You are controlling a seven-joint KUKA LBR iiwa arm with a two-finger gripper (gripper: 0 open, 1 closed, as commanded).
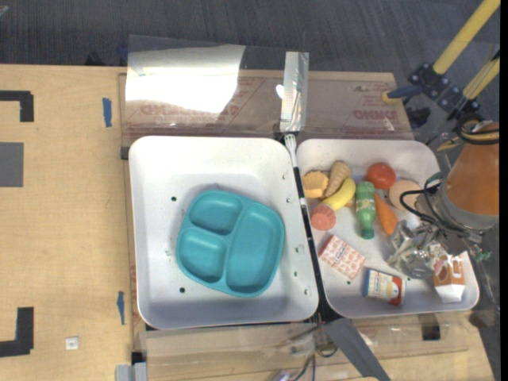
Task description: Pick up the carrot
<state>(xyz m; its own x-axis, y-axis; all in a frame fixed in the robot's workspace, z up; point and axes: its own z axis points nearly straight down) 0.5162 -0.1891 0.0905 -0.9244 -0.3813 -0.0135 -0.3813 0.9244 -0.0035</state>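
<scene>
The metal two-finger gripper [414, 248] hovers just beside the small orange plastic carrot [386, 213] — whether spread or pressed together, I cannot tell.

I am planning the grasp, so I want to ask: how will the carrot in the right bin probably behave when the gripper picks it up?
The carrot looks like a smooth plastic toy, so it is probably stiff, light and somewhat slippery. Its long tapered shape may roll or swivel if pinched off-centre. It lies close beside the green bottle, so fingers of the gripper might nudge that too.
</scene>
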